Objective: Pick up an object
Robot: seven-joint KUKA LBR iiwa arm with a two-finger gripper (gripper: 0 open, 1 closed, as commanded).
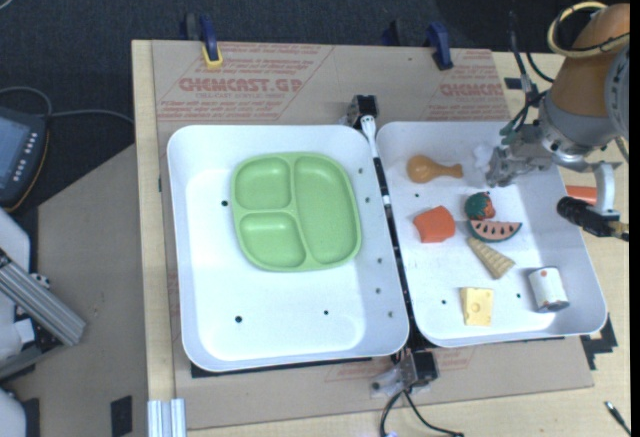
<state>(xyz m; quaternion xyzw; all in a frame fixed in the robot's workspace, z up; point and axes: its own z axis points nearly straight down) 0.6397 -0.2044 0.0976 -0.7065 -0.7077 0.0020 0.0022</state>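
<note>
Nearest in the right bin (pixel 575 310) lie cheese wedge (pixel 478 306) and can (pixel 547 288), then cone (pixel 492 257), orange block (pixel 434 224), watermelon slice (pixel 496 229), with the drumstick (pixel 432 168) farthest; gripper (pixel 503 169) hangs just beside it, likely lining up, nothing visibly held, openness can't be told.

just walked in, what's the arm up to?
The gripper sits low over the back of the right bin, beside the chicken drumstick; nothing visibly held. The orange block, watermelon slice, cone, cheese wedge and can lie there. The green divided plate sits in the left bin.
</note>
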